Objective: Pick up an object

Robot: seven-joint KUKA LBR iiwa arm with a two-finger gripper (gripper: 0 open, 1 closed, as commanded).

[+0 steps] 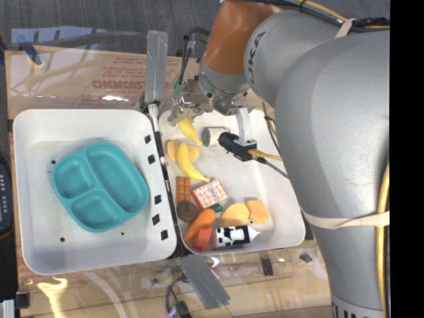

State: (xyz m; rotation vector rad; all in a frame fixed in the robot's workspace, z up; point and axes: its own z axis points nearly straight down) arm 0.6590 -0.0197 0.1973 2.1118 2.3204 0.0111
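The left bin [26, 177] holds a teal divided plate [99, 185]. In the right bin [286, 197], the gripper [189, 111] hangs at the far end over a yellow banana [189, 131]; whether it grips cannot be told. The banana looks light, smooth and curved, best pinched across its narrow middle.

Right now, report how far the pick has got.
Done: the arm is down over the right bin. In hand: the gripper is at a yellow banana-shaped toy near the far end. Left: a confirmed grasp and lift; the other toys and the teal divided plate lie untouched.
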